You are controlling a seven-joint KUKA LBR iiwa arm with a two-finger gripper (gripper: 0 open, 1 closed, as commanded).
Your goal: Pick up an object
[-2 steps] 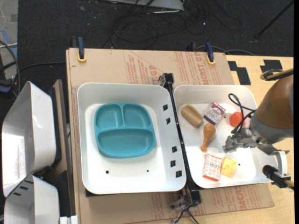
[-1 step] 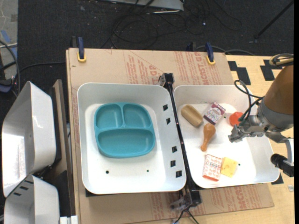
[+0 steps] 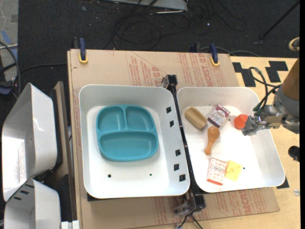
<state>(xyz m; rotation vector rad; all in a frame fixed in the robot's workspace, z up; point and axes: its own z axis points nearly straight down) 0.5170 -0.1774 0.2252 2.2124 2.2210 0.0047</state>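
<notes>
The right bin holds several small items. A small orange-red object lies near its right side, and my gripper sits right against it, at its right edge. I cannot tell whether the object is gripped or just touched. Left of it are a purple-and-white packet, a brown bread roll and a toy drumstick. Toward the front lie a red-and-white carton and a yellow cheese wedge.
The left bin holds a teal divided plate. A black divider runs between the two bins. Clamps hold the cardboard-covered bench at the back. White tubs stand off the bench at the left.
</notes>
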